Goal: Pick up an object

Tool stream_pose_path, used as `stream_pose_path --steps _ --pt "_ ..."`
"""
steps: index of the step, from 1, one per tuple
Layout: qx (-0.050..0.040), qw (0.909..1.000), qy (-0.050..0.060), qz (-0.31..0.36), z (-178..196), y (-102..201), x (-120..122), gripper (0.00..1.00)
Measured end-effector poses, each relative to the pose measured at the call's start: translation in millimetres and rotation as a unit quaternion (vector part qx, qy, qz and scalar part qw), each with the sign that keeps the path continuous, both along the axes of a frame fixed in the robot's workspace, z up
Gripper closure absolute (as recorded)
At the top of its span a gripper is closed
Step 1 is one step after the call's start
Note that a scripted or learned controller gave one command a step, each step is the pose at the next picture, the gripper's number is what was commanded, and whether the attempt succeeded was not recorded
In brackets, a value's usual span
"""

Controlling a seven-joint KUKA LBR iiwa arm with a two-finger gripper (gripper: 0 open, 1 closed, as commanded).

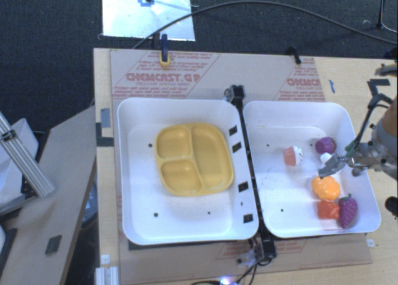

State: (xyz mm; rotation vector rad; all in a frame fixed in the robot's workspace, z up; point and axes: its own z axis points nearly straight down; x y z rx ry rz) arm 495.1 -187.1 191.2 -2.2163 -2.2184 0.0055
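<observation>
Several small toy foods lie in the right bin (273,215). A pink and white piece (292,155) sits near its middle. At the right side are a purple round piece (324,145), an orange fruit (326,187), a red-orange block (328,209) and a purple grape bunch (347,210). My gripper (331,166) reaches in from the right and hangs low between the purple round piece and the orange fruit, just above the orange fruit. I see no object in it.
The left bin (137,215) holds a yellow divided plate (193,158). A black-clipped divider (244,159) separates the two bins. Cables run across the dark floor behind the bench, and a metal rail stands at the far left.
</observation>
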Motion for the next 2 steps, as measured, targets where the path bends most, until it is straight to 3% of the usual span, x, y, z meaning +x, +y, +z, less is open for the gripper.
stream_pose_path --steps 1,2 --pt "-0.0011 1.0000 -0.004 0.001 3.4 0.1 2.2 0.00" --pt "-0.0004 1.0000 -0.002 0.000 -55.9 -7.4 3.3 0.00"
